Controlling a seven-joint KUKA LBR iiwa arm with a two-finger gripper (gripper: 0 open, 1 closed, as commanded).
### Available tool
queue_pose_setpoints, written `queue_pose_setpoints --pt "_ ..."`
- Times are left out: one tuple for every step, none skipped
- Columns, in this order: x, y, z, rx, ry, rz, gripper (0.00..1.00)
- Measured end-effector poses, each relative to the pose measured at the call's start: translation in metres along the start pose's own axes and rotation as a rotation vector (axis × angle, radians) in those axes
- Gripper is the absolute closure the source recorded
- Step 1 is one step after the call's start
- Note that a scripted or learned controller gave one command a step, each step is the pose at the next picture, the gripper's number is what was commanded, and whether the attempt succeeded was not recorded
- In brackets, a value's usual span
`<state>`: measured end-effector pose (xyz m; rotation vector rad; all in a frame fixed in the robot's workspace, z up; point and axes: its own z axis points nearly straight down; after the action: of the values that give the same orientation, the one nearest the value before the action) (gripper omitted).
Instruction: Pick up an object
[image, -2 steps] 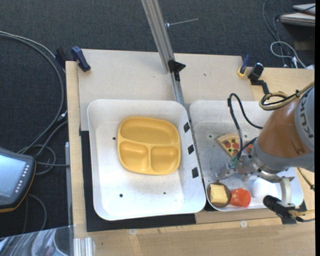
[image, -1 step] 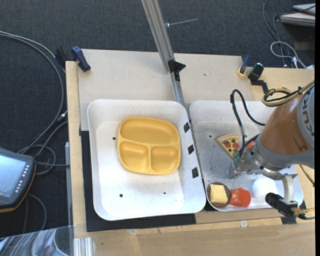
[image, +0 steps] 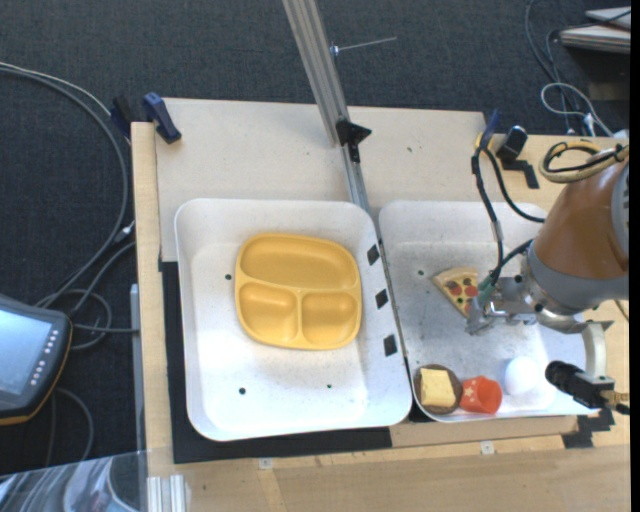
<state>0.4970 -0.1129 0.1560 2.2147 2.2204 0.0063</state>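
Pizza slice (image: 457, 288) just beside claw (image: 484, 311)

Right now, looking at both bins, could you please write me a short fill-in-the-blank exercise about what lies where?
1. The yellow divided tray lies in the ____ bin of this view.
2. The gripper is down beside the toy ____ slice in the right bin.
3. Along the right bin's near edge, the red toy lies between the cracker-like piece and the ____ ball.

Missing words: left; pizza; white
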Motion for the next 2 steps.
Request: queue_pose_setpoints --pt "-0.005 0.001 -0.063 -0.002 -0.001 0.001 1.00" --pt "-0.003 0.007 -0.126 -0.002 0.000 0.000 1.00"
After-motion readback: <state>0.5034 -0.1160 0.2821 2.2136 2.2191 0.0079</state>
